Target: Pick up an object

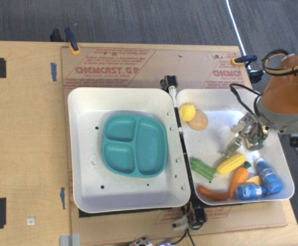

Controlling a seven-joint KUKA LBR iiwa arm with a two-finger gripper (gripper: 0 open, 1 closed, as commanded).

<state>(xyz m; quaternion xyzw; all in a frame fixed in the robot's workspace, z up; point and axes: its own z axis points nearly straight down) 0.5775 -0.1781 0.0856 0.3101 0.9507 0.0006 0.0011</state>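
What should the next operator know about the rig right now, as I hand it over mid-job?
Gripper: low inside the right bin, above the toy pile; nothing visibly between its fingers, and whether they are open is unclear.
Things: corn cob just below the gripper, carrot, green pepper, sausage and two blue bottles at the near side; lemon and a peach ball at the far left corner.
Left bin: teal divided plate.
Done: no object lifted yet.
Left: grasp one and raise it.
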